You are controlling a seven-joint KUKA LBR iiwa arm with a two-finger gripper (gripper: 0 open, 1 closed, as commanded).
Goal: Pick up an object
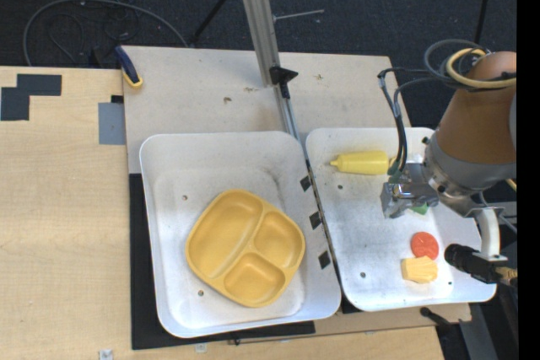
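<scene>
Where the bin [363,282] lies smooth, a round tomato [425,245] rests

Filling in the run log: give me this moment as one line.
gripper: over right bin, beside yellow bottle | red piece, yellow block: in right bin | yellow divided plate: in left bin

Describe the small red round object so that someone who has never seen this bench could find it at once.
Start at the right-hand shallow white bin, the one the grey arm reaches over. Near its front right corner lies the small red round object, just above a pale yellow block. It is the bin's one red thing; the long yellow bottle-shaped object lies farther back.
</scene>
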